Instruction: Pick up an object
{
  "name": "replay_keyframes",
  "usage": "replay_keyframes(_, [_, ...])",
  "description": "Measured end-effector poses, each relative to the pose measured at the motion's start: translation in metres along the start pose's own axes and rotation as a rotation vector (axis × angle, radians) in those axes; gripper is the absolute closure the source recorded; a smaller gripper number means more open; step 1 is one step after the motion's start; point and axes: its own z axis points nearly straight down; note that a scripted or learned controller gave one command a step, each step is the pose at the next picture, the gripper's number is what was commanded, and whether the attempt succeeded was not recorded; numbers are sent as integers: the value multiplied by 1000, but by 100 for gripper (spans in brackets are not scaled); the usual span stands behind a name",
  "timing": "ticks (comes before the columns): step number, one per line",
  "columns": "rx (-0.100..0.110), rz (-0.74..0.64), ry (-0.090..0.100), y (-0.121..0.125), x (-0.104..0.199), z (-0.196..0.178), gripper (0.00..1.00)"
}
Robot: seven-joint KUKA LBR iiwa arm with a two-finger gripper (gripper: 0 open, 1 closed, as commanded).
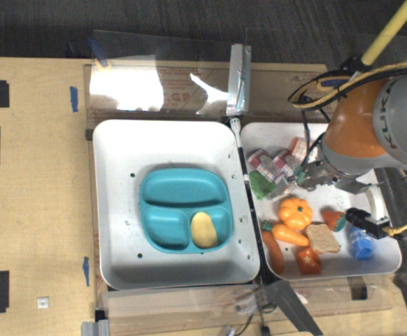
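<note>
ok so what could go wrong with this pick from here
The tool sits over the crowded right bin, where the wrapped packet, green piece and orange pumpkin lie close together. It may nudge a neighbour or catch two things at once. The packet's slick-looking wrapper might also slip free.

Light falls bright and even from overhead onto my surface (29,208). Strong glare washes out the clear panel (154,89) behind the left bin (112,187), whose white wall shines softly. Shadows stay faint. The picture is somewhat soft, and small things in the right bin (389,261) blur together.
</note>
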Motion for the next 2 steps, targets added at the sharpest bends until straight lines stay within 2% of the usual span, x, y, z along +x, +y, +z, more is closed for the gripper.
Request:
replay_keyframes(1, [6, -93, 5, -15, -1, 11, 0])
replay_keyframes(2, [-1, -91, 1, -13, -3, -1, 100])
